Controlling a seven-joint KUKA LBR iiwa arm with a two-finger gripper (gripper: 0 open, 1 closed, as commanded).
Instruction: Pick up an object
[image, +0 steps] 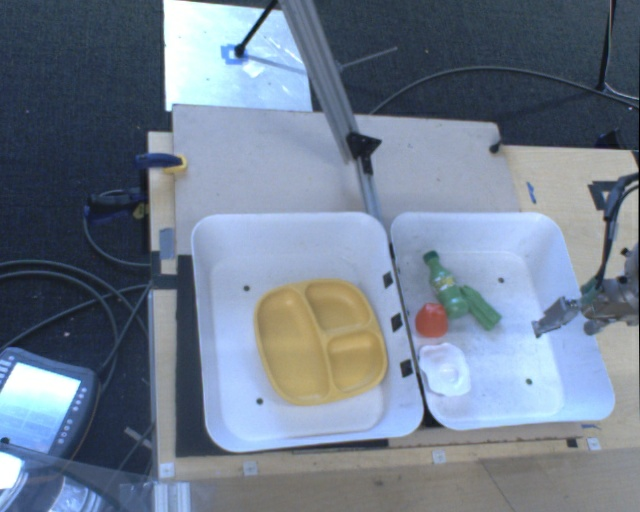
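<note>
The right bin (540, 232) holds a green bottle (445, 284) lying near its left side, with a darker green piece (482, 309) beside it. A small red-orange object (431, 320) lies just below the bottle. A white cup-like object (445, 369) sits near the bin's front left corner. My gripper (554, 318) comes in low over the right rim of this bin, well to the right of all these objects, and nothing shows in its grasp.
A yellow divided plate (320, 340) lies in the left bin (225, 260). A slanted metal pole (335, 95) crosses the back board down to the gap between the bins. Cables and a pendant (35, 398) lie on the floor at left.
</note>
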